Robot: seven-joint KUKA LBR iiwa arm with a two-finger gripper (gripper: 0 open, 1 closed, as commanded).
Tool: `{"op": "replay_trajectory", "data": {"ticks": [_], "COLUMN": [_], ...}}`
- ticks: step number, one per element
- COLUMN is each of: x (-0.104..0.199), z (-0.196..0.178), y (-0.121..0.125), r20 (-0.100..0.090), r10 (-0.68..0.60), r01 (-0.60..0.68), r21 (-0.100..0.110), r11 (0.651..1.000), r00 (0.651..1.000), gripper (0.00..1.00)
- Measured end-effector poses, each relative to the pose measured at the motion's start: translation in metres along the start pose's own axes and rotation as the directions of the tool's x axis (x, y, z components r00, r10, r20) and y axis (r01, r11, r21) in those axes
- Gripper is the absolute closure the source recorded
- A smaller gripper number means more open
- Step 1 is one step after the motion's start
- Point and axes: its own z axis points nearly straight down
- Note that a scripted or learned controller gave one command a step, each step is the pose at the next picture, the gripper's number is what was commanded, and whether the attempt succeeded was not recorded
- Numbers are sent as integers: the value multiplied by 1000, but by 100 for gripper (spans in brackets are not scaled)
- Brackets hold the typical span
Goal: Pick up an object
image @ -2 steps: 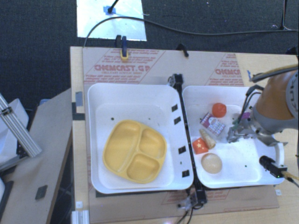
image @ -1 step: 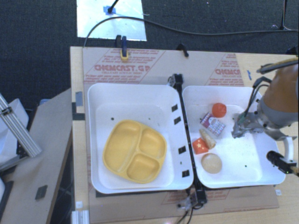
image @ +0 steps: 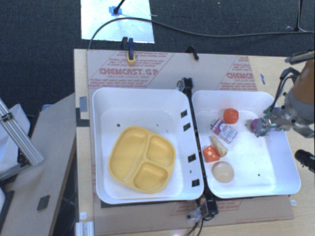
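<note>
The board (image: 147,65) under both bins read "CHEMCAST GP" in red. The gripper (image: 259,127) hung over the right bin (image: 275,181), near its right wall; something purplish sat at its tip, though whether it was gripped was unclear. A small printed packet (image: 224,130) lay nearby, its writing unreadable.

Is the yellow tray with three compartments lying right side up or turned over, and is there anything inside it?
Right side up and empty: the yellow tray lies flat in the left bin, its three hollows facing up, showing bare yellow.
</note>
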Motion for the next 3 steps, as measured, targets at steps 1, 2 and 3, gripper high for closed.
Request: {"op": "replay_trajectory", "data": {"ticks": [1, 2, 3], "x": [0, 50, 106], "z": [-32, -38, -37], "y": [2, 29, 41], "r20": [-1, -3, -4], "r10": [0, -6, -6], "r01": [0, 6, 6], "r21": [2, 3, 5], "r11": [1000, 1000, 1000], "r00": [1000, 1000, 1000], "gripper": [100, 100, 100]}}
